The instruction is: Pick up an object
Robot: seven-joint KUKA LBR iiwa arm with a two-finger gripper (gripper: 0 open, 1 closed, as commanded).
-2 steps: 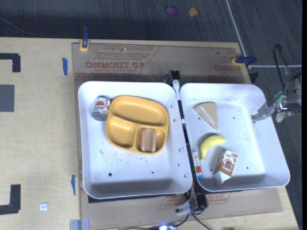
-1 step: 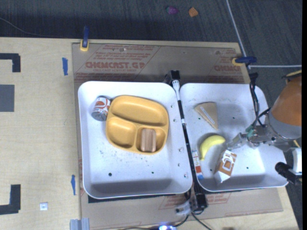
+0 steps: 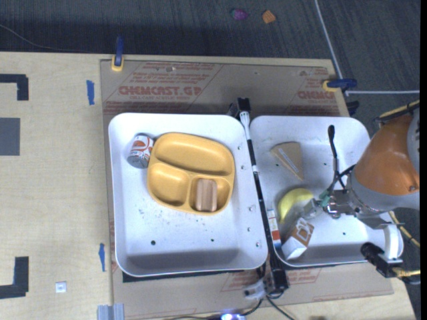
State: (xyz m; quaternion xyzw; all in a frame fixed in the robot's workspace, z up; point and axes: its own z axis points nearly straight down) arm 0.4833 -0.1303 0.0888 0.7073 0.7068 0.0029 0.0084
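we see the gripper [image 3: 319, 204] low in the right bin [image 3: 347, 245], at the yellow ball [image 3: 293, 202] near that bin's left wall; we cannot tell how it is set. the ball looks light, smooth and round, likely to roll away, so we would close across its widest part. a small carton [image 3: 298, 237] leans just beside it toward the front-left corner, crowding that side. the bin floor looks hard and slick. the left bin [image 3: 180, 245] carries a yellow divided tray [image 3: 180, 155] and a can [image 3: 139, 151].
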